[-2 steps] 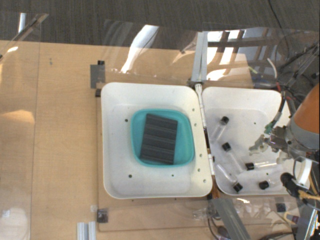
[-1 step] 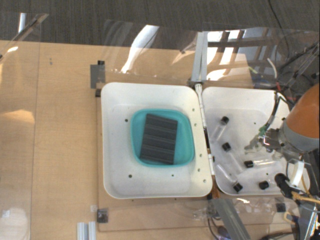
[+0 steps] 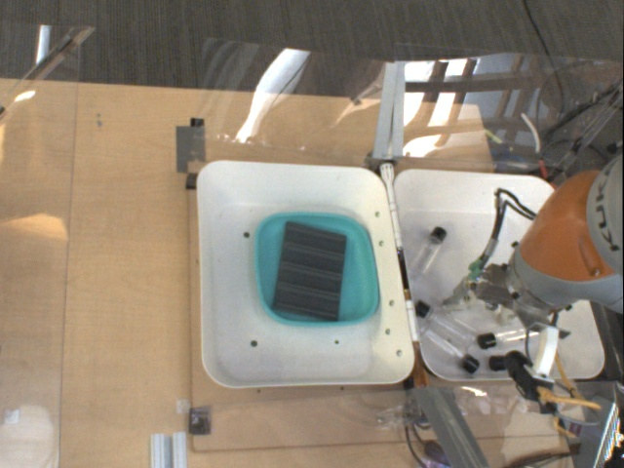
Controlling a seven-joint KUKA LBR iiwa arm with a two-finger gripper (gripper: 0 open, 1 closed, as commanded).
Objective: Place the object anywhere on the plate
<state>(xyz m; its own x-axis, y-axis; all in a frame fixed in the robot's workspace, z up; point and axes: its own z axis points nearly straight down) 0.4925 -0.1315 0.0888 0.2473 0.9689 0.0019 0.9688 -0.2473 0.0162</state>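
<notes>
Teal plate, dark grey ribbed object, white bins.

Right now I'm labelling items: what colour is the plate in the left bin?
Teal plate, seen in the camera view.

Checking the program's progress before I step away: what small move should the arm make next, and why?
Probably retreat and finish: the dark ridged object already lies flat on the teal plate in the left bin, while the arm is over the right bin.

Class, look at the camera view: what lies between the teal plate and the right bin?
In the camera view, between the teal plate and the right bin lie bare white floor of the left bin and the two bins' adjoining rims.
</notes>
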